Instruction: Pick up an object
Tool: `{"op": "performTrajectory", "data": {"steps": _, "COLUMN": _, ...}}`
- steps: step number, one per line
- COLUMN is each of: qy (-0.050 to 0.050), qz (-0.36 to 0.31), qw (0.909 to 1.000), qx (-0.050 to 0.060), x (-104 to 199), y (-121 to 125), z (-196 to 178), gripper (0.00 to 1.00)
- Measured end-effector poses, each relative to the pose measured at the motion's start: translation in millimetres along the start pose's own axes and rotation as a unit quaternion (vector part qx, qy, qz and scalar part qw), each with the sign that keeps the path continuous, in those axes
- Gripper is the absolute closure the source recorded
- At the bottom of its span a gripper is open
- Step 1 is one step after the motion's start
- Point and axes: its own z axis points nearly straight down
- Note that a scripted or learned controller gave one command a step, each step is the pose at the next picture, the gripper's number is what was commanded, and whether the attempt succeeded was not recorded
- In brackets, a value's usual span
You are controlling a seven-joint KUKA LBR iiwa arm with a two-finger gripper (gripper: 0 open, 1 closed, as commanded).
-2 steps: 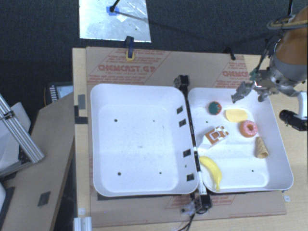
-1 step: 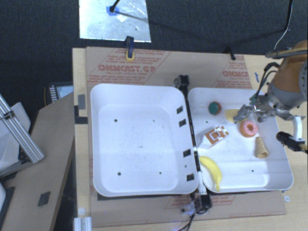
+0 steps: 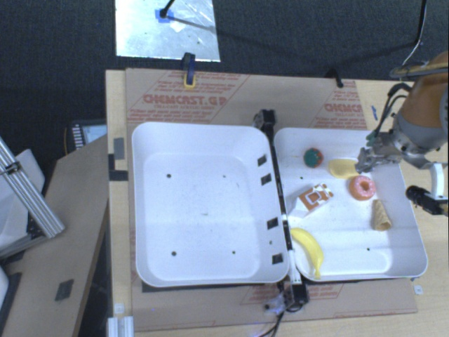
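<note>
The right bin (image 3: 400, 258) holds several small objects: a green and red ball (image 3: 313, 157), a pale yellow piece (image 3: 342, 167), a pink frosted donut (image 3: 363, 187), an orange and white block (image 3: 316, 197), a tan cone (image 3: 381, 215) and a yellow banana (image 3: 309, 249). My gripper (image 3: 365, 161) hangs at the bin's far right, just above the donut and beside the yellow piece. Nothing shows between its fingers.
The left bin (image 3: 147, 258) sits beside the right one, with black clips (image 3: 269, 179) along the shared wall. Both rest on a cardboard sheet (image 3: 210, 97). A shiny metal plate (image 3: 167, 20) lies at the back. A black bracket (image 3: 424, 198) juts in at the right.
</note>
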Motion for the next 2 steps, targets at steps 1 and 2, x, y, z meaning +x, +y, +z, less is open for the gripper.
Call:
{"op": "performTrajectory", "data": {"steps": 1, "qy": 0.001, "qz": -0.003, "qw": 1.0, "qx": 0.001, "x": 77, "y": -11, "z": -41, "gripper": 1.0}}
{"op": "performTrajectory", "data": {"steps": 2, "qy": 0.002, "qz": -0.004, "qw": 1.0, "qx": -0.001, "x": 149, "y": 24, "z": -58, "gripper": 1.0}}
